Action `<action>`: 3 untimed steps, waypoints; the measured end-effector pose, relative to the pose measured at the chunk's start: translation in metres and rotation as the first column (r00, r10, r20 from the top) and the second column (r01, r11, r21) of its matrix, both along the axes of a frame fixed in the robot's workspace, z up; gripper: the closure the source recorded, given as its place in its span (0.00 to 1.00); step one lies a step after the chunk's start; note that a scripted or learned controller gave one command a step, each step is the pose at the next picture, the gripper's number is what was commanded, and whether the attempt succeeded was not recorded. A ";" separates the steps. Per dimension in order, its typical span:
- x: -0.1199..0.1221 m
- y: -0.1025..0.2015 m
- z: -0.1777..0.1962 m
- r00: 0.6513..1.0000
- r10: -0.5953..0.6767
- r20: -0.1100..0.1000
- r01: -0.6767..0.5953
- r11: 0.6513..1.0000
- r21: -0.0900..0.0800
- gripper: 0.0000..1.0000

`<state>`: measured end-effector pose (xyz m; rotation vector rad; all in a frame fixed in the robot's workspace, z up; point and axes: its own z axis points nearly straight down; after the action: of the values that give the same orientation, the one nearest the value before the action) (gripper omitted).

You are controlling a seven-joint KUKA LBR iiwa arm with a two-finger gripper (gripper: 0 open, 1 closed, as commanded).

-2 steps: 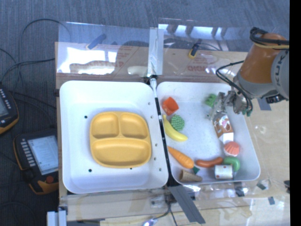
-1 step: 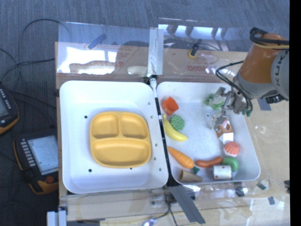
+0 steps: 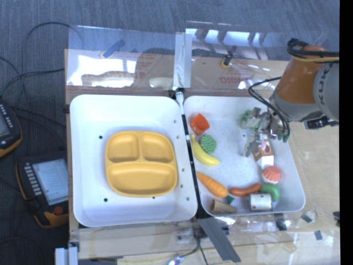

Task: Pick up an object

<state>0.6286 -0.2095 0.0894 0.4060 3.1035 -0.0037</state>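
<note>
A grey carpet surrounds the counter (image 3: 314,164), on which two white bins sit side by side; the left bin (image 3: 88,148) carries a yellow divided plate (image 3: 142,163). In the right bin (image 3: 220,120), toy foods lie scattered: a banana (image 3: 204,155), a carrot (image 3: 212,185), a sausage (image 3: 244,190). The gripper (image 3: 255,142) is lowered near the bin's right wall, just above a small white-and-orange piece (image 3: 265,158). The approach step is judged in hand; whether the jaws are released or clenched cannot be told. A clean closure and lift are called for next.

Grey arm (image 3: 330,90) — orange band, black cables
</note>
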 end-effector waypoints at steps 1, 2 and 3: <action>0.002 0.000 0.012 1.000 0.001 0.005 -0.001 1.000 -0.005 1.00; -0.026 0.058 0.036 0.993 -0.122 -0.010 0.122 0.993 0.005 1.00; -0.026 0.057 0.036 0.992 -0.122 -0.010 0.122 0.992 0.004 0.00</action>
<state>0.6024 -0.1520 0.1254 0.5971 3.0829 0.0008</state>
